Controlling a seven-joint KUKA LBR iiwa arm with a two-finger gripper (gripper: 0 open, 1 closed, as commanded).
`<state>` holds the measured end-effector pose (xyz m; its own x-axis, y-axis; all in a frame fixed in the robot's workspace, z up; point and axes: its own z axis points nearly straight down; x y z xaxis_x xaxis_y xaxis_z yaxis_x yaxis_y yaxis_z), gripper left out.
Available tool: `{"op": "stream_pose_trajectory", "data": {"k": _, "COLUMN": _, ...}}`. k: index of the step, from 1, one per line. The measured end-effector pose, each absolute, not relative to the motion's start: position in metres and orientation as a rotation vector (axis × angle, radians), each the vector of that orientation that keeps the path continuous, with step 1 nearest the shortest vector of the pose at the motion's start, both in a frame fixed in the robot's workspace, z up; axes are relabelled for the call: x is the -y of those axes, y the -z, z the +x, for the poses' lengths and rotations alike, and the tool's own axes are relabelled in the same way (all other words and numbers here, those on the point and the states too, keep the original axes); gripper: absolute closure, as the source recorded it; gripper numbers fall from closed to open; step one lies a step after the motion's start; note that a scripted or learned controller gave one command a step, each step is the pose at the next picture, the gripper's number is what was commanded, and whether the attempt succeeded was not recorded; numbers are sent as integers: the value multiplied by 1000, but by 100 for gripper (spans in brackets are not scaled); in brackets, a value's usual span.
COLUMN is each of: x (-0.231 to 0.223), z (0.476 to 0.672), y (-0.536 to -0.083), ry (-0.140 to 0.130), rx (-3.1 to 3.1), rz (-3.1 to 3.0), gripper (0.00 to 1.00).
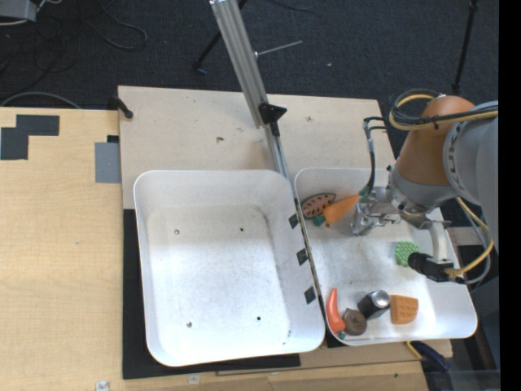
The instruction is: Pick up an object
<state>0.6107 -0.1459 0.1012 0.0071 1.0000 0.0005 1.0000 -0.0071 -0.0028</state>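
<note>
The nearest candidate is the carrot (342, 208), an orange piece lying at the back of the right bin (456, 320), with my gripper (366, 220) just beside its right end, low over the bin floor. I cannot tell from this slant what my tool is doing at the tip, and nothing I can see sits in its grasp, so I judge the pick not yet made. To do it well, I think I should centre over the carrot's thick middle rather than its tip, turn the wrist so the closing direction runs across its short width, go down until I am close to the floor, and only then close; the leaf (317, 204), a brown ribbed thing touching the carrot's left end near the dividing wall, could get dragged along or block me if I drift left. A straight lift afterwards would show whether it held. Counting the right bin: one carrot, one leaf, one green block (405, 253) by the right wall, one red pepper (332, 307), one brown ball (355, 322), one dark can (374, 303), one orange wedge (404, 309), the last four clustered at the front. Two bins in all; the left bin (155, 218) has only small specks on its floor.
</note>
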Motion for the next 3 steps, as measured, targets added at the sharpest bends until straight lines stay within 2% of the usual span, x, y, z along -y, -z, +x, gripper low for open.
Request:
{"op": "stream_pose_trajectory", "data": {"k": 2, "x": 139, "z": 615, "y": -212, "ry": 3, "rx": 2225, "rz": -2222, "gripper": 100}}
{"op": "stream_pose_trajectory", "data": {"k": 3, "x": 84, "z": 602, "y": -225, "ry": 1, "rx": 2223, "rz": -2214, "gripper": 100}}
